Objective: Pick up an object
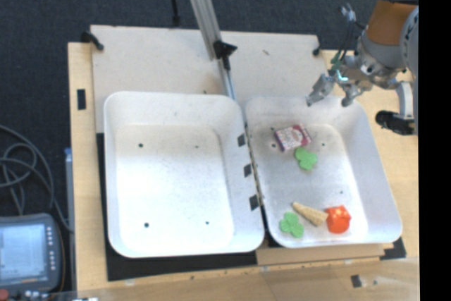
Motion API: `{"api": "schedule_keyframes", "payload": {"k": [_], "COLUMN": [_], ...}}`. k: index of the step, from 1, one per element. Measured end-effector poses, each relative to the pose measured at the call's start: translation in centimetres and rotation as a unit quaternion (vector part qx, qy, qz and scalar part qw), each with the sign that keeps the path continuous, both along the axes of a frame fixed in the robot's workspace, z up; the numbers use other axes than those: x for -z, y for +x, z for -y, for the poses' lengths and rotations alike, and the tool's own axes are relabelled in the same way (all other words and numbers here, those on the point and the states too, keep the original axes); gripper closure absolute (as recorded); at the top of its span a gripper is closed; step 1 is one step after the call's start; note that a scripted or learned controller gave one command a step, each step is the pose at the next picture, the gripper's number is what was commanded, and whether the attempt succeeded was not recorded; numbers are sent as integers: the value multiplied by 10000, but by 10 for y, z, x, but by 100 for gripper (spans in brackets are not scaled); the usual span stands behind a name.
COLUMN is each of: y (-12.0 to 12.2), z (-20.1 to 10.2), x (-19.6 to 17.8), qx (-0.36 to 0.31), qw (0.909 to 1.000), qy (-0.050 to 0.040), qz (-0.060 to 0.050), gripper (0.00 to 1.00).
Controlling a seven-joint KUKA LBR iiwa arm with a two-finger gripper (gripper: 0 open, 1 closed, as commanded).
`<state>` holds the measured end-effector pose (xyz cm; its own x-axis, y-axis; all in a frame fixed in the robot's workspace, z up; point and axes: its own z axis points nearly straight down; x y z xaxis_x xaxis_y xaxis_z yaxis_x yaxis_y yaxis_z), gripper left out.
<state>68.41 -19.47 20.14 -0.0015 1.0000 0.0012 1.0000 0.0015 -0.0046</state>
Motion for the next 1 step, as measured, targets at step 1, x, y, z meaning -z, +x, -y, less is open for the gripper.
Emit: {"api": "schedule_keyframes", "payload": {"k": [1], "y": [1], "z": [1], "x": [-4], "qx": [-15], "qw": [10000], "qy": [-25], "qz": [21], "gripper": [0]}}
